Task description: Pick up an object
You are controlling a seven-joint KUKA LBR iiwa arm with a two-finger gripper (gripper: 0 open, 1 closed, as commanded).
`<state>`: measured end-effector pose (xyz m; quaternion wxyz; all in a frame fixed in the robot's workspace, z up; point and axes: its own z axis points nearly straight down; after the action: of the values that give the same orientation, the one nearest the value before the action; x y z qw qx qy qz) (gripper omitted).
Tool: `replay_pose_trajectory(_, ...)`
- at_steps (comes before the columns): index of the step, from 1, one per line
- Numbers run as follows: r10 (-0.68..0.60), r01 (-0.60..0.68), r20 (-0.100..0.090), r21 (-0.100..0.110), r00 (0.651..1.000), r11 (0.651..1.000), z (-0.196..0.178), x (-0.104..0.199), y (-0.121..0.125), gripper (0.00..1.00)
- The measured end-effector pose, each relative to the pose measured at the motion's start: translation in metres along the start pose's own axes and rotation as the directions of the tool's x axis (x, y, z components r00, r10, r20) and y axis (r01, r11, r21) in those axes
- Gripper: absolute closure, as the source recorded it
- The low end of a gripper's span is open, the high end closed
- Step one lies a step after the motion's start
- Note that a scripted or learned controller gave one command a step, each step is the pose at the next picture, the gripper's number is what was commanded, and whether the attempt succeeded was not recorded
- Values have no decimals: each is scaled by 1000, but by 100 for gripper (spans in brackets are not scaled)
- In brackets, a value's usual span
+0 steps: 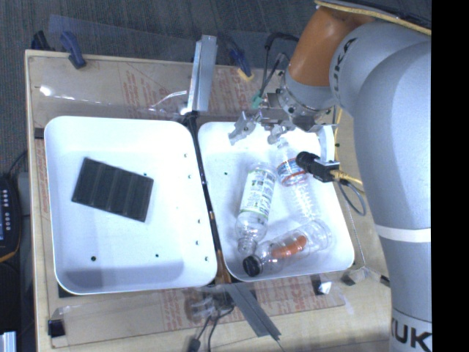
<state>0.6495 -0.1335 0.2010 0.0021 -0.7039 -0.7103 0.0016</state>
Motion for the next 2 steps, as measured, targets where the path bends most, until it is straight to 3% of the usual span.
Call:
replay_pose_trajectory(1,57,-57,1,-8,998,998,-129,-3,1,0)
replay_pose_trajectory(2,108,-108,0,2,994,994,42,-46,-10,0)
